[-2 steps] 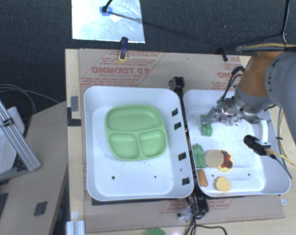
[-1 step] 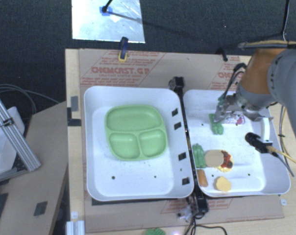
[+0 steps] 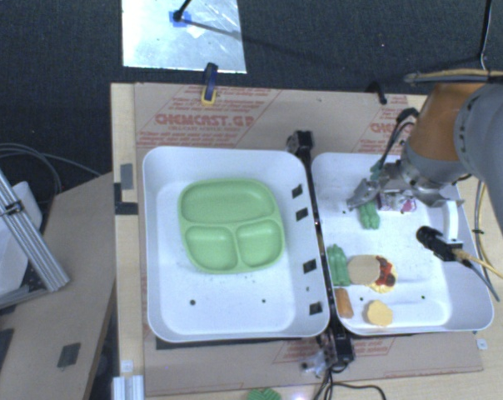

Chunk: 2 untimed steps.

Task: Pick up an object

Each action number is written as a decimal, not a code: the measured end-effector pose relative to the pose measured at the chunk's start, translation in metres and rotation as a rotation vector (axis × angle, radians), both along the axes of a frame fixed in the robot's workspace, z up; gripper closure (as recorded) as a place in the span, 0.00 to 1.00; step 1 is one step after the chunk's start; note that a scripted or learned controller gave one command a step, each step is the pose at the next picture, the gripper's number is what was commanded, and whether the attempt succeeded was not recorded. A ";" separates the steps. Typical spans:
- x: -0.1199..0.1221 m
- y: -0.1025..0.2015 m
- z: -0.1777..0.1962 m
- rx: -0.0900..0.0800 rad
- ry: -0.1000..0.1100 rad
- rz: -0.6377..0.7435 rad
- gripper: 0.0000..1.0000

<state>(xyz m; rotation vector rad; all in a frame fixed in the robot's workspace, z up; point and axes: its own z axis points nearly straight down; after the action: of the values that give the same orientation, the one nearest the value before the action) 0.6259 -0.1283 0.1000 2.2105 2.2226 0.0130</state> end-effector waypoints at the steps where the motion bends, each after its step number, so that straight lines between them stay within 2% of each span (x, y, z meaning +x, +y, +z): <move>1: 0.001 0.000 0.011 0.000 -0.003 0.002 1.00; 2: 0.001 0.000 0.011 0.000 -0.003 0.002 0.00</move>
<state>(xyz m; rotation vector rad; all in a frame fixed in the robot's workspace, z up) 0.6269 -0.1282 0.1110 2.2069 2.2231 0.0162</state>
